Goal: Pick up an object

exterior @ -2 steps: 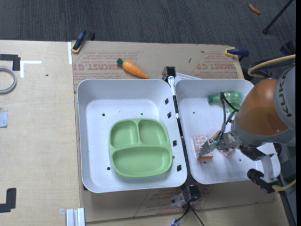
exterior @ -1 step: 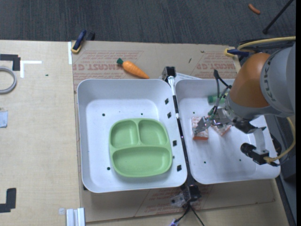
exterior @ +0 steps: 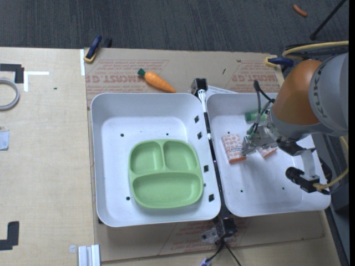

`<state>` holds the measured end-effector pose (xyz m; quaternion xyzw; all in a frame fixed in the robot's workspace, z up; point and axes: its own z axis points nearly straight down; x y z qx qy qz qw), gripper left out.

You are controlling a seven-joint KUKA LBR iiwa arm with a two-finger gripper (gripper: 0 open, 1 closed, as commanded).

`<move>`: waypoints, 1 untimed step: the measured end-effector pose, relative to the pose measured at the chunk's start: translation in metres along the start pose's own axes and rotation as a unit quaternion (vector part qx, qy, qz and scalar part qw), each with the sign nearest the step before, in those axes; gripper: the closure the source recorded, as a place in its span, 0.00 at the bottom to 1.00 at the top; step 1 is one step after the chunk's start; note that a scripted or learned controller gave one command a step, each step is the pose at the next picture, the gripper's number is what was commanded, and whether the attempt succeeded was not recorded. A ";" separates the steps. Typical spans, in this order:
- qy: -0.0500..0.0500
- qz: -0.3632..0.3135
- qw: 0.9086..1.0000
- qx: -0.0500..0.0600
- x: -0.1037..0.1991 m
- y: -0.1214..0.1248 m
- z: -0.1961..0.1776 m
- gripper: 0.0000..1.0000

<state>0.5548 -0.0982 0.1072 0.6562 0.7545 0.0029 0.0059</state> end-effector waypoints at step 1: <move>0.003 -0.092 0.996 0.006 -0.066 -0.063 0.014 1.00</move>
